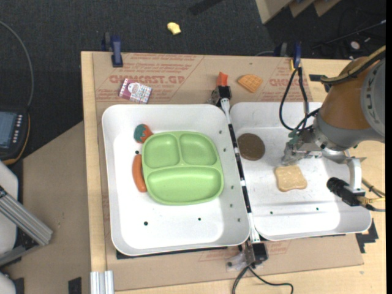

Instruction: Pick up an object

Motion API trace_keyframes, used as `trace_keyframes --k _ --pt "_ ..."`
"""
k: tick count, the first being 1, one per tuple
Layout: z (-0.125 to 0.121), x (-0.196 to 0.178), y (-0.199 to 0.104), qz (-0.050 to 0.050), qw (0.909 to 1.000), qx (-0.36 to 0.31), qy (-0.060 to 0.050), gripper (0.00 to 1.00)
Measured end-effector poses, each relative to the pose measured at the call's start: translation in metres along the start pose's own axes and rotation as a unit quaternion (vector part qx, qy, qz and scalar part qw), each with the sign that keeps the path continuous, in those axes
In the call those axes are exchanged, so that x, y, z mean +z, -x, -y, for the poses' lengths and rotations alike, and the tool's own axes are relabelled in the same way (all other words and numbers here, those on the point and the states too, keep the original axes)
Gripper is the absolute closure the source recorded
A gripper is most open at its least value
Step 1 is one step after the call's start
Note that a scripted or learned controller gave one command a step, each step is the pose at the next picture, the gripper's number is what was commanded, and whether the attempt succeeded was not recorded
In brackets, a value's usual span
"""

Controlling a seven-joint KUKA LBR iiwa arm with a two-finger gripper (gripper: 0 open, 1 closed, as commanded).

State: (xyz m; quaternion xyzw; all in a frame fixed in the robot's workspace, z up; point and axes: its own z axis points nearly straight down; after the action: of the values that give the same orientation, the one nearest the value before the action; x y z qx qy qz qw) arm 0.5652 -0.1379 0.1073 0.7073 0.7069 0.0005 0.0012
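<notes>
Camera view, cardboard-topped bench [184,72] on dark carpet, two white bins [177,225], hand [293,150] grip state unclear.

gripper [294,154]: over right bin [318,222], near its back
toast slice [290,178]: in right bin, just in front of gripper
round disc [250,146]: left of gripper, same bin
divided plate [181,167]: in left bin [165,228], far left of gripper

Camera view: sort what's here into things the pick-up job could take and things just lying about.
Job:
tool
toast slice
brown disc

Lying about:
green divided plate
orange sausage
cracker on the bench
small packet
yellow scrap on the floor
</notes>
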Motion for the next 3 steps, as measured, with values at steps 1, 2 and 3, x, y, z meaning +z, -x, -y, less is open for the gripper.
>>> trace_keyframes --k 1,2,3 --pt "0.000 0.001 0.000 0.000 1.0000 0.000 0.000 0.00" --pt "0.029 0.019 -0.005 0.002 1.0000 -0.001 0.006 0.00" --pt "0.027 0.007 -0.003 0.004 1.0000 0.000 0.008 1.00"
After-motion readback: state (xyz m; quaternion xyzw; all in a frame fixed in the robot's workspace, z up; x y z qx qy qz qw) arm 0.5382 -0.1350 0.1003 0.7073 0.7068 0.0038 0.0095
